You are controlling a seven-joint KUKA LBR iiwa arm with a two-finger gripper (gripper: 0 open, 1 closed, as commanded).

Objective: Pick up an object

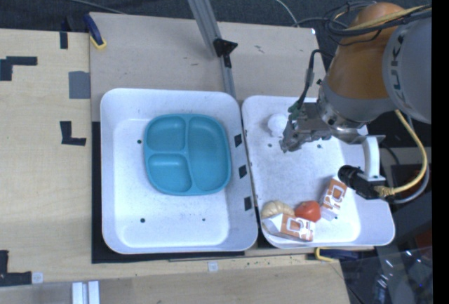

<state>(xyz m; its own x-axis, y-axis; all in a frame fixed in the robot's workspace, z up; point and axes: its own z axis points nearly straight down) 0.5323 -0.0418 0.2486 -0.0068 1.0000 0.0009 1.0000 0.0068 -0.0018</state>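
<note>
The robot's hand hovers low over the right bin, apart from the red tomato; its grip state cannot be told.

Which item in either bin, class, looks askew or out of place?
Nothing is spilled or broken. The oddest thing is the orange-and-white carton in the right bin: it sits tilted over the bin's near rim, crowded beside a red ball. The blue plate lies flat in the left bin.
</note>
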